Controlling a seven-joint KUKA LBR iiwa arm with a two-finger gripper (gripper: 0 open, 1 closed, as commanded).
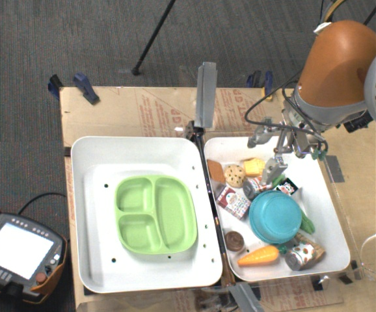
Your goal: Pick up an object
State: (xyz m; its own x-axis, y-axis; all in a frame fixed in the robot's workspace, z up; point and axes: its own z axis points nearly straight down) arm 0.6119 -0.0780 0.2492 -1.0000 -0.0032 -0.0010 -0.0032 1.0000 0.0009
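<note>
We see dark grey carpet floor (77,31) around cardboard-topped bench (142,109); blue clamps (84,86) at bench's back edge; thin black pole (159,28) slanting across carpet; handheld screen pendant (19,255) lower left.
</note>
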